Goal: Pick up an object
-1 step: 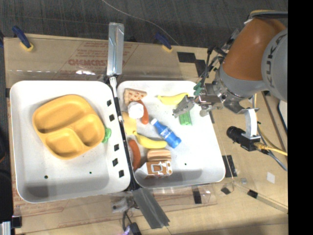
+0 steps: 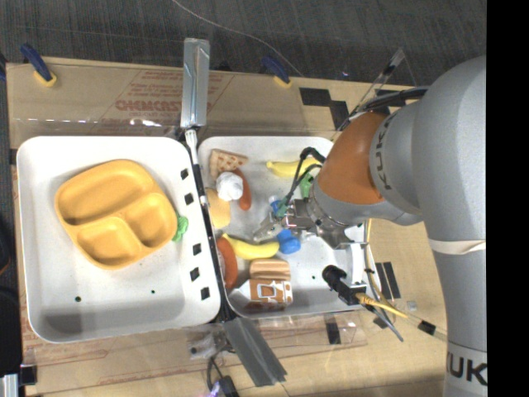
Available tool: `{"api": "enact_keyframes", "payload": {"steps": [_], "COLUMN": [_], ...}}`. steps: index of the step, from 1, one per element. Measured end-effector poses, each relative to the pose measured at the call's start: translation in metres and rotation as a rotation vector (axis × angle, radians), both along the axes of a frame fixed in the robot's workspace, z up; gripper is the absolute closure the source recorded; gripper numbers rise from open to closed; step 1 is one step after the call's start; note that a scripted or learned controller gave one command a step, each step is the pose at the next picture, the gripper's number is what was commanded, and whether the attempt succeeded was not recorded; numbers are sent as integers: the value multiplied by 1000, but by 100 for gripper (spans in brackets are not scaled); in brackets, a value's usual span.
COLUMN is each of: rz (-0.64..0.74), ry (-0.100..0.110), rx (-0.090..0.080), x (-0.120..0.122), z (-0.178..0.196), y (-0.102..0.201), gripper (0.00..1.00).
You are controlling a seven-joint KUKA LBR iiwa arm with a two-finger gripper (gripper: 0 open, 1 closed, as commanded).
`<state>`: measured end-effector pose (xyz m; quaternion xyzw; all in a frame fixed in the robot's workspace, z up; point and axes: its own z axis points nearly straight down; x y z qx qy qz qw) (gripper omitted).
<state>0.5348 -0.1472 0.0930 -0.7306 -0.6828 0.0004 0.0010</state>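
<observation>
My gripper [image 2: 275, 222] is low inside the right bin [image 2: 331, 151], near its middle, with the orange-banded wrist behind it to the right. A small blue object [image 2: 288, 241] lies just below and right of the gripper, touching or very close to it. A yellow banana [image 2: 246, 247] lies directly to the gripper's lower left. A second banana [image 2: 288, 169] rests near the bin's far wall, partly hidden by the arm. I cannot see whether anything sits between the gripper's tips.
The right bin also holds a waffle-like cracker [image 2: 227, 162], a white and red piece [image 2: 232, 188], a pale yellow piece [image 2: 219, 211], a brown-red piece [image 2: 227, 265] and a toast-coloured block [image 2: 270, 281]. The left bin [image 2: 50, 304] holds a yellow divided plate [image 2: 116, 213] and a small green item [image 2: 181, 227].
</observation>
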Motion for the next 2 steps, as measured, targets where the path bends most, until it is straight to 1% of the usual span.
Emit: {"api": "enact_keyframes", "payload": {"steps": [1, 2], "rz": [-46, -65], "ry": [1, -4], "rx": [-1, -1], "x": [32, 17], "z": [3, 67], "y": [-3, -24], "gripper": [0, 0]}}
